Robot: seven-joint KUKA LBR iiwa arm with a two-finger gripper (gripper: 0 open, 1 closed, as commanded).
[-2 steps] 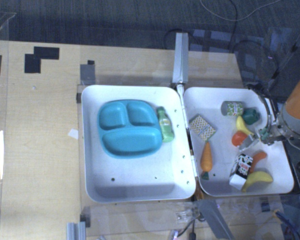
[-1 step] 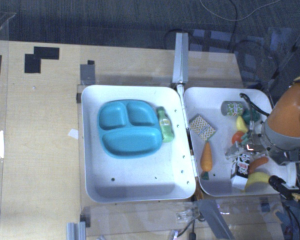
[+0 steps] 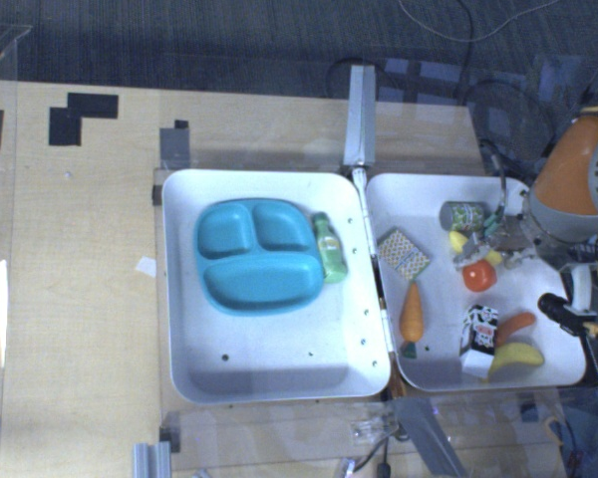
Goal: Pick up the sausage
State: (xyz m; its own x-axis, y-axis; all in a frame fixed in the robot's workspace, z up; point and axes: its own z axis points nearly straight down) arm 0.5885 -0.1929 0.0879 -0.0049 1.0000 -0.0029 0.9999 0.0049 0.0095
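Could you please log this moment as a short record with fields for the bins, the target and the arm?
left bin: blue divided plate, green bottle at its right edge
right bin: sausage, banana, cow-print carton, carrot, tomato, can, patterned packet
target: sausage lies near the front right corner, beside the carton, above the banana
pincer: over the back of the right bin, near the can and tomato, apart from the sausage
sausage held: no

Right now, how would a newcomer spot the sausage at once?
Look in the right bin, toward its near right corner. The sausage lies between the black-and-white carton and the banana. It is the small reddish-orange stick, slimmer than the carrot and longer than the round tomato.
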